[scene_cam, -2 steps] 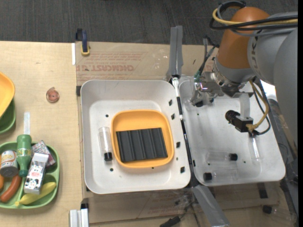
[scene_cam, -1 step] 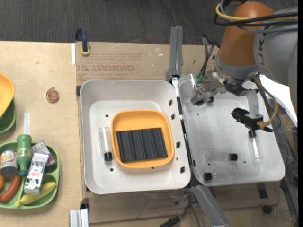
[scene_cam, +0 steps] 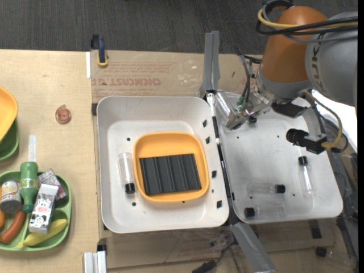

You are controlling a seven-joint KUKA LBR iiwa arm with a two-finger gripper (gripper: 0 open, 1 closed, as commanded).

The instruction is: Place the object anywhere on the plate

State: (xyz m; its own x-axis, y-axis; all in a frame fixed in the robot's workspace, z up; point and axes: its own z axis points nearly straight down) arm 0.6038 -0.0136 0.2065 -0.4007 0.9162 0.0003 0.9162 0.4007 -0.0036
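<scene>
Orange plate (scene_cam: pixel 169 141) sitting mid left bin (scene_cam: pixel 153 114), a black ridged slab (scene_cam: pixel 170 173) lying flat across its centre and lower half, fully inside the rim. Judged from that, likely the task's thing, and already where it belongs. Flat and broad, so unlikely to roll or slip off.

A clear tube (scene_cam: pixel 126 172) with a black cap lying at 9 o'clock of the plate, just beside its rim but on the bin floor, not on the plate. Possibly the object meant instead; cannot say for sure.

Gripper (scene_cam: pixel 245 111) hanging over the right bin (scene_cam: pixel 267 152), near that bin's 11 o'clock corner, close to the wall between the two bins. Arm (scene_cam: pixel 296 44) reaching in from 2 o'clock. Claw state: cannot tell, too small and cluttered with cables. Nothing plainly seen in its grasp.

Two more clear tubes in the right bin: one (scene_cam: pixel 305 175) upright in the picture at 4 o'clock, one (scene_cam: pixel 264 187) lying crosswise at 6 o'clock. Light, round and see-through, so probably prone to roll and hard to pinch.

If a tube is to go next, a short move towards 9 o'clock over the dividing wall needed, with enough height to clear it.
</scene>
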